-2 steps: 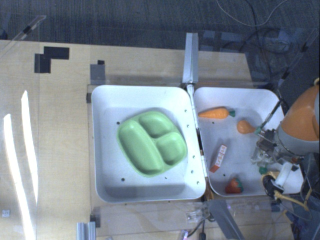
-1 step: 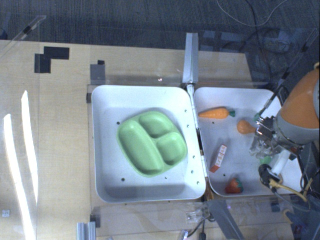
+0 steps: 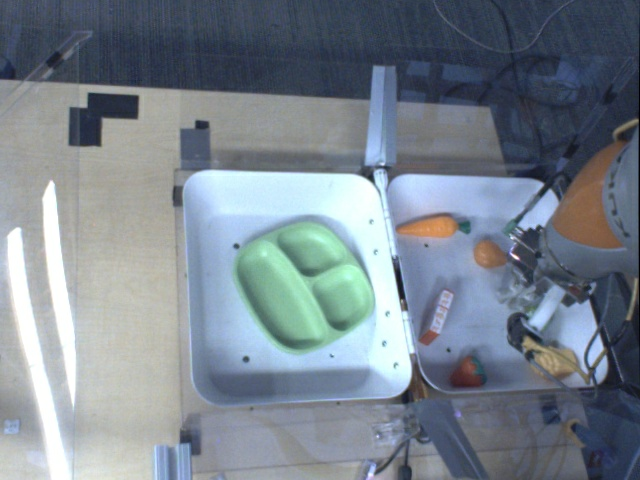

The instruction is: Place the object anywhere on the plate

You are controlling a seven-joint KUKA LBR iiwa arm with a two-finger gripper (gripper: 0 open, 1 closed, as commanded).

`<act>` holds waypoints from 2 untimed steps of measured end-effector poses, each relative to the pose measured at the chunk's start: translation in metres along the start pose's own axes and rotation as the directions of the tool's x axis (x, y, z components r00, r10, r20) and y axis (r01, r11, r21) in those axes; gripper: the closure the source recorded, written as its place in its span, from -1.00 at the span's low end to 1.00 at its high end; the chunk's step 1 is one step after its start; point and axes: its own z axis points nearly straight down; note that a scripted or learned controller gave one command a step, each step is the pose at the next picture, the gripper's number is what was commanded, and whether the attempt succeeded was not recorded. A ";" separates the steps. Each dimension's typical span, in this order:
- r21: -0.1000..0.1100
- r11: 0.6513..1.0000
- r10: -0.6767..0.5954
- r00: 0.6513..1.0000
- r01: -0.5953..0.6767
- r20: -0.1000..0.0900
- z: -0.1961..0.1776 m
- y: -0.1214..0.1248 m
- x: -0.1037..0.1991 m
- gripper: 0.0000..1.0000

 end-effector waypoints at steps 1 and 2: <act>-0.002 0.999 0.038 0.999 -0.038 -0.001 -0.087 -0.029 0.089 1.00; -0.002 0.997 0.079 0.997 -0.079 -0.001 -0.118 -0.048 0.118 1.00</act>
